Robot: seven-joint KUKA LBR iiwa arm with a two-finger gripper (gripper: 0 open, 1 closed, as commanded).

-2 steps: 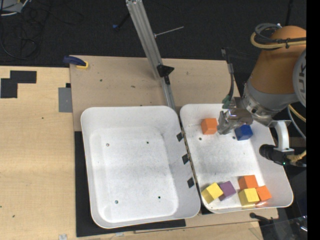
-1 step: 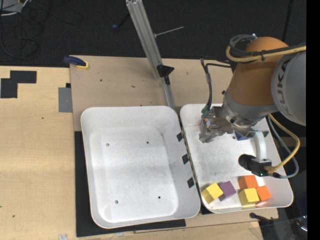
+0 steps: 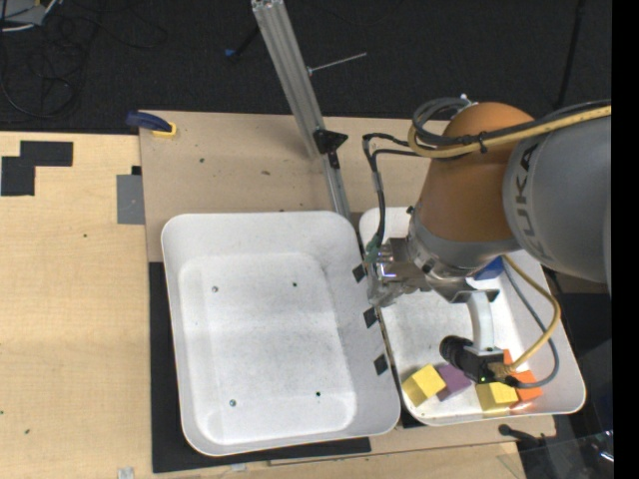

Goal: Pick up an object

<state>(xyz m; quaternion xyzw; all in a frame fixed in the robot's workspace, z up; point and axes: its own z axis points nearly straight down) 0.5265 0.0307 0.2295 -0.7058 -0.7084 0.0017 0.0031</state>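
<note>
A yellow block [image 3: 423, 383], a purple block [image 3: 453, 380], a second yellow block [image 3: 495, 395] and an orange piece [image 3: 523, 385] lie clustered at the near end of the right white bin [image 3: 419, 337]. The grey arm's gripper [image 3: 384, 279] hangs over that bin's left wall, well apart from them; whether its fingers are apart or together cannot be told. The left white bin [image 3: 265, 332] sits just beside on the wooden bench [image 3: 230, 163].

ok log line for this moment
arm over right bin | end effector near inner wall | blocks at front | nothing seen gripped

Yellow block [image 3: 423, 383] beside purple block [image 3: 453, 378], right bin's near end
</note>
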